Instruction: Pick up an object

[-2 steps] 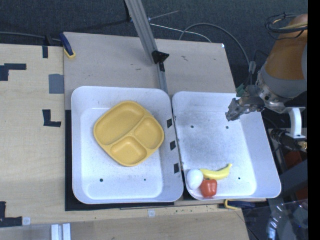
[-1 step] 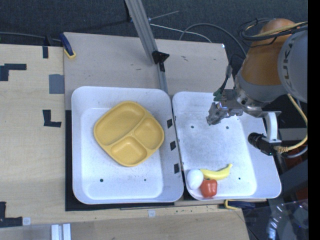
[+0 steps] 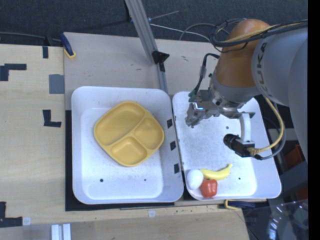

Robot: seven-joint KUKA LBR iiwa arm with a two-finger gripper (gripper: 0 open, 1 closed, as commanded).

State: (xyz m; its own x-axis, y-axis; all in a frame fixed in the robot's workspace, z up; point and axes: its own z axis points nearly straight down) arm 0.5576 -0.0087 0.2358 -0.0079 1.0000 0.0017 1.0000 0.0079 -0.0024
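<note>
1. While the gripper [image 3: 194, 116] is held over the far left corner of the right bin [image 3: 250, 184], nothing is seen between its fingers; whether they are spread or closed cannot be told from above, since they appear only as a small dark cluster.
2. Three candidate objects are found grouped at the near left corner of the right bin: a white egg-like ball [image 3: 194, 178], a yellow banana [image 3: 218, 172] just beside it, and a red pepper-like piece [image 3: 209, 187] touching or nearly touching both.
3. A yellow divided plate [image 3: 129, 133] is seen lying flat in the middle of the left bin [image 3: 85, 184], well apart from the gripper.
4. By these signs the task is judged to be at an early stage: no object has been lifted, and none is gripped.
5. What is left, it is judged, is nearly everything: an object must be chosen, the gripper brought above it, lowered, closed on it, and raised.
6. The tight grouping of the three small objects against the bin wall may be expected to hinder a clean grasp.
</note>
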